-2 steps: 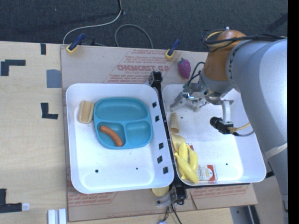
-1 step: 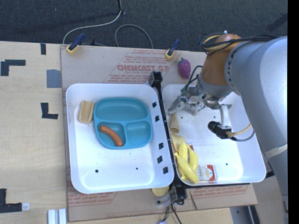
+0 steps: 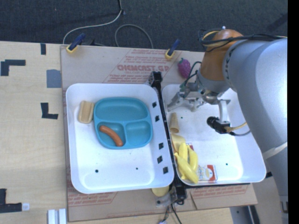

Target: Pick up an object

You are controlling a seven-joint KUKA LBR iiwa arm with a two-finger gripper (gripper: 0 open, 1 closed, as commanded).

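Gripper (image 3: 187,98) of mine hangs low over the far left corner of the right bin (image 3: 243,169), my grey arm reaching in from the right with the orange band (image 3: 216,59) above the wrist. Its fingers look spread apart and I see nothing between them. Bananas (image 3: 186,160) lie by the bin's left wall, nearer the camera, beside a small carton (image 3: 207,173). Over in the left bin (image 3: 117,181), a blue tray (image 3: 124,122) carries a sausage (image 3: 111,135).
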